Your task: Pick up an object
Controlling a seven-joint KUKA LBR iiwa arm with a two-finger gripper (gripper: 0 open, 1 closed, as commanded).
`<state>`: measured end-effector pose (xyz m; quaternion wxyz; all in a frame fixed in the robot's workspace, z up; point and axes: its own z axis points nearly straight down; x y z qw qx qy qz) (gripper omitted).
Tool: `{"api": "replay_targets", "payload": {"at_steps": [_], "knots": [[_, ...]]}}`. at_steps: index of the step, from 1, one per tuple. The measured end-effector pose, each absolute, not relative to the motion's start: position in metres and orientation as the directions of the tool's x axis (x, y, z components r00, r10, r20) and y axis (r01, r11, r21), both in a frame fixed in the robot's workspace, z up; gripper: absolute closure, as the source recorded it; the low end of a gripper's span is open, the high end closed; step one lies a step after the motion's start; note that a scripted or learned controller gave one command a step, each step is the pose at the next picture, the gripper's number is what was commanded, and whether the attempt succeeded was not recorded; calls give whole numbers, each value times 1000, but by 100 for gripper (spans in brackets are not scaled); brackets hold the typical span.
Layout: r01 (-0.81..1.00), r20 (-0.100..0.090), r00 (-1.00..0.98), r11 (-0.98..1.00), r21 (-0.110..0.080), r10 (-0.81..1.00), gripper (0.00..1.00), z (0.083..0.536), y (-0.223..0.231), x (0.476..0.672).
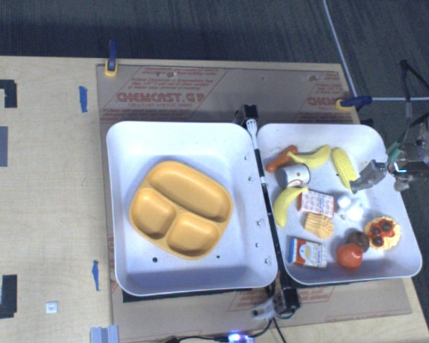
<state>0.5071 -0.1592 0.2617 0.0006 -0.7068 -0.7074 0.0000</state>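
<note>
The right white bin (407,263) holds several toy foods. Along its far side lie an orange carrot (280,159), a curved banana (314,156) and a yellow corn cob (343,164). A small can (294,176) sits beside a second banana (286,202). Nearer the front are a red-and-white box (316,204), a waffle cracker (318,225), a small carton (306,252), a red tomato (349,256) and a fruit tart (382,233). My gripper (368,176) reaches in from the right edge, above the bin's right side, just right of the corn and over a small white piece (354,206). Nothing visibly hangs from it.
The left white bin (121,148) holds a yellow three-compartment tray (180,207). A black divider (261,184) runs between the bins. Both bins rest on a brown cardboard sheet (164,95) on the wooden bench. A thin pole (336,34) slants across the top right.
</note>
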Motion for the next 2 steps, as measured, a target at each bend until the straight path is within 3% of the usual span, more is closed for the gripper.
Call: {"api": "replay_targets", "payload": {"at_steps": [1,2], "knots": [[1000,-2,1,-1,8,1000,0,105,-163,507],[1000,1,-2,2,5,1000,0,86,-124,481]]}}
